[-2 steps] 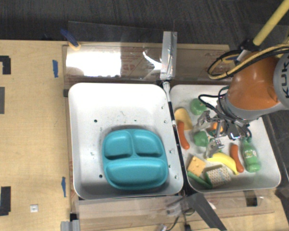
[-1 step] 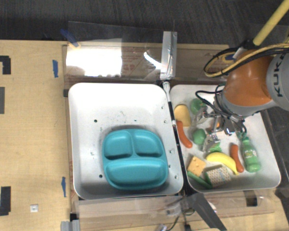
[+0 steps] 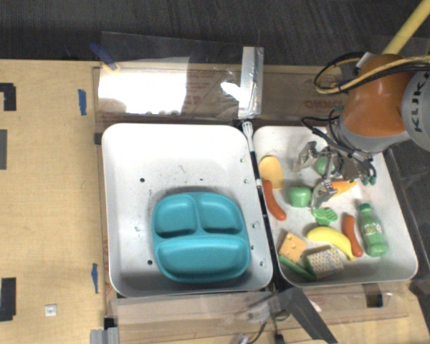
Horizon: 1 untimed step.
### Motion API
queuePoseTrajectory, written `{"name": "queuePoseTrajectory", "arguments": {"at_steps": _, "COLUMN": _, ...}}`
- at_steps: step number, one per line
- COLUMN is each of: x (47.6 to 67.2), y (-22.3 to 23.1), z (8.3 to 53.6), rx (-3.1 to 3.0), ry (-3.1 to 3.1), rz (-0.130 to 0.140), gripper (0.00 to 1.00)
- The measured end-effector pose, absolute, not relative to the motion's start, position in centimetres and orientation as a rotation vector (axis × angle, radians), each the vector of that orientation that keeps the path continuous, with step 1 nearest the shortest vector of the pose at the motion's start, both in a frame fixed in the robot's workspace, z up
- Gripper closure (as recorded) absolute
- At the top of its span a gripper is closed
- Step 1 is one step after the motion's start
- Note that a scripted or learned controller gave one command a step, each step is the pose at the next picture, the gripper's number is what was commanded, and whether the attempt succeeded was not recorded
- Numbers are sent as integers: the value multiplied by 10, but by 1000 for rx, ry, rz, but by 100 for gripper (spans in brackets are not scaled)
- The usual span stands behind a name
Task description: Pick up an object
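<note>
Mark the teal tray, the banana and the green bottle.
teal tray (image 3: 199, 236), camera view, on the ridge between its compartments.
banana (image 3: 328, 236), camera view, mid-body of the yellow curve.
green bottle (image 3: 372, 233), camera view, on its labelled body.

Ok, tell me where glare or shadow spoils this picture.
Camera view: bright glare washes out the plastic sheet behind the left bin; soft shadow lies around the teal tray; the arm darkens the right bin's top corner; the toys near the gripper look slightly soft and hard to separate.
</note>
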<state>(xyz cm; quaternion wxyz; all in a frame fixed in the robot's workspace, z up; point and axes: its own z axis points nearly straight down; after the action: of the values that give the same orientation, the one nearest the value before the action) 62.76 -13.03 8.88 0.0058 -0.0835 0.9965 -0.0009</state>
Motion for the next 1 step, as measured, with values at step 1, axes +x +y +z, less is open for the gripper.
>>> {"name": "queuePoseTrajectory", "arguments": {"at_steps": 1, "x": 581, "y": -123, "z": 90, "rx": -423, "ry": 3102, "rz": -4, "gripper": 0}}
